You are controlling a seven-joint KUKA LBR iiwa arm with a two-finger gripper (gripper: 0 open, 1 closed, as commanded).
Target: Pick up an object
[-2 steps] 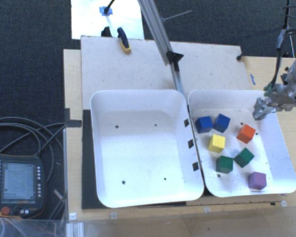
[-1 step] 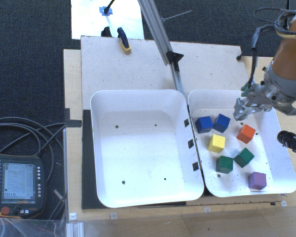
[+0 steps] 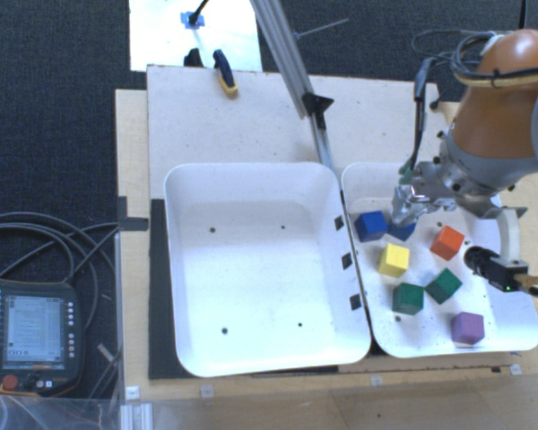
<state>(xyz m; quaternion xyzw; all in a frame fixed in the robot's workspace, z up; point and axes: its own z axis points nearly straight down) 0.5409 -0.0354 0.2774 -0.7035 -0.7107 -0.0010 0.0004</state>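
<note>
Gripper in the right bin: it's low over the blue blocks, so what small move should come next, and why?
Probably a short straight descent, then close. The gripper sits in the right bin directly above a blue block, with a second blue block close beside it. Going straight down should avoid nudging that neighbour. Whether anything is gripped yet cannot be seen.

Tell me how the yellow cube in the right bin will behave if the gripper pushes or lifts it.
The yellow cube has flat faces and sharp edges, so it will probably slide rather than roll. It looks rigid, likely keeping its shape when squeezed. Pushed rightward or down, it may bump the green cube just below it or the orange cube.
</note>
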